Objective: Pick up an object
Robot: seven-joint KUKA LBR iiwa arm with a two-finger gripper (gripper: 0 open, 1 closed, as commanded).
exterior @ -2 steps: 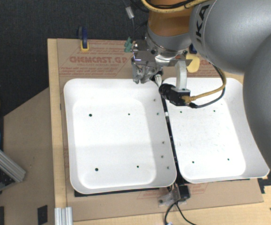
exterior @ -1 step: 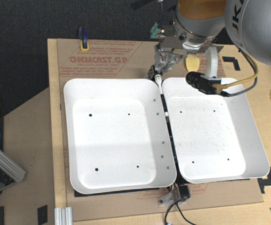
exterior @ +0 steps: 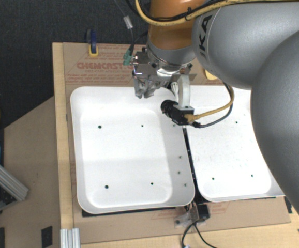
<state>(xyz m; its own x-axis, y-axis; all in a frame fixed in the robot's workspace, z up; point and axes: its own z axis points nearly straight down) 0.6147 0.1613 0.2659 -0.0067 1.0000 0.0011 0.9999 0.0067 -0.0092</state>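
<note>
My gripper (exterior: 146, 90) hangs over the far edge of the left white bin (exterior: 87, 154), near its back right corner. Its grey fingers (exterior: 141, 89) stand close together, shut, and nothing shows between them. I see no loose object on the visible floor of the left bin or of the right bin (exterior: 232, 164). The grey arm with its orange band (exterior: 175, 9) covers the top right of the view and hides part of the right bin.
A black connector with a tan cable (exterior: 176, 111) hangs from the wrist over the ridge between the bins. Both bins rest on a brown board (exterior: 61, 87). A blue clamp (exterior: 92, 40) sits at the board's far edge, and a metal rail (exterior: 4, 177) lies at the left.
</note>
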